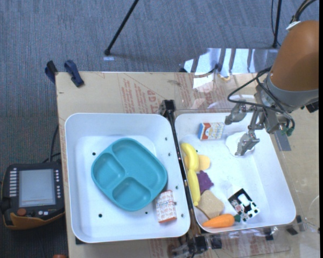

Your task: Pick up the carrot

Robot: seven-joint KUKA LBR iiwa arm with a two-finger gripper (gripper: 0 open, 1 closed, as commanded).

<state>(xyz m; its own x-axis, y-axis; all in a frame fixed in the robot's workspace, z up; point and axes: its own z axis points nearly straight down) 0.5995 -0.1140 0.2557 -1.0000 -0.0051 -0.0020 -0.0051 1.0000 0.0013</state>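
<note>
Step in hand: approach, carrot [219, 221] not yet reached. Carrot seen lying at lower edge of right bin [282, 190], beside bread slice [210, 203]. Claw [246, 142] poised at upper right of frame, open, nothing held. Next move judged: travel down-frame to carrot, descent over it required.

The arm [295, 58] runs off the right edge, so only its orange band and wrist show. The banana [191, 171] lies partly tucked under the right bin's [269, 160] left rim. Print on the small carton [210, 130] and the black-and-white box [244, 204] is too small to read.
</note>
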